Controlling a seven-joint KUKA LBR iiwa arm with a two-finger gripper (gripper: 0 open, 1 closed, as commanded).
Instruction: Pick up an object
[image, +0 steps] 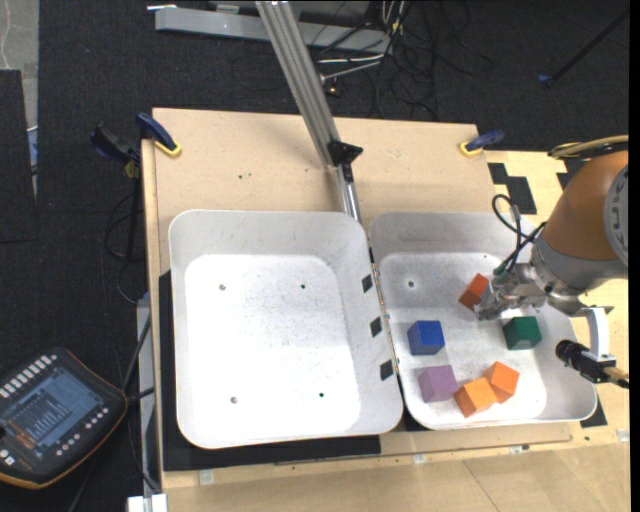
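Note:
The right bin (400, 250) holds several small blocks. A red block (472, 291) lies near the bin's middle, and my gripper (497, 300) is low over the bin right beside it, on its right. A green cube (521, 332) sits just below and right of the gripper. A blue cube (426, 336) lies to the left, and a purple cube (436, 383) lies nearer the front. Two orange blocks (475, 397) (504, 379) touch each other at the front. Nothing is visibly lifted off the bin floor.
The left bin (265, 320) stands beside the right one, sharing a middle rim. A slanted metal pole (310, 90) crosses the bench's far side. A teach pendant (50, 415) lies off the bench at the lower left.

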